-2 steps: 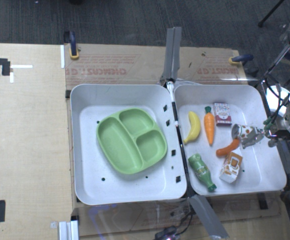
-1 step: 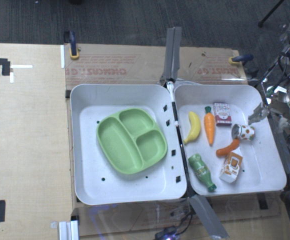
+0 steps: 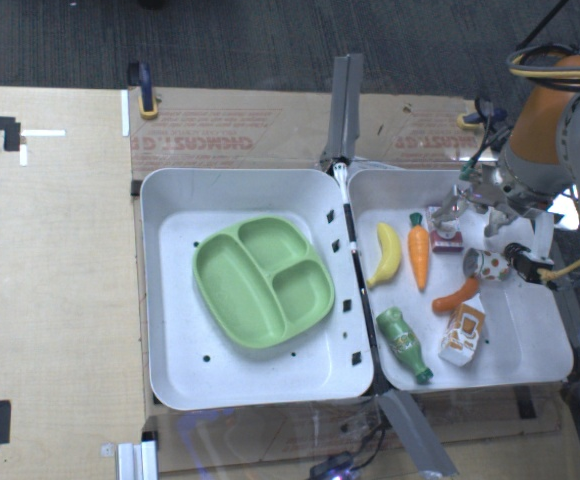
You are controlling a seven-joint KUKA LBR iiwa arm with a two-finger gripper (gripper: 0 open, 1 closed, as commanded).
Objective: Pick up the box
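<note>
Bottle [image 3: 403, 344]: green, lying at the near edge of the right bin [image 3: 530, 368]; its label is too small to read.
Box [image 3: 463, 333]: small white-and-orange carton, lying tilted near the bin's near side, just beside the bottle and touching or nearly touching the lower end of an orange sausage-shaped toy [image 3: 455, 295]. Printing on its face is not legible.
Other contents: banana [image 3: 386, 254] and carrot [image 3: 419, 251] lie side by side toward the bin's left; a dark red item [image 3: 446, 232] sits beside the carrot (partly hidden by the tool).
Left bin [image 3: 170, 268]: holds a green divided plate [image 3: 263, 281].
Gripper [image 3: 470, 203]: over the far part of the right bin, above the dark red item, well apart from the box.
Jaws: cannot tell whether wide or narrow; nothing is visibly held.
Step in hand: approach, judged from position; the box is not yet grasped.
Next move: shift toward the near side, centre over the box, turn to match its tilt, descend clear of the sausage toy and bottle.
Readable writing: red print on the bench board behind the bins appears to read "CHEMCO" (upside down from this view).
</note>
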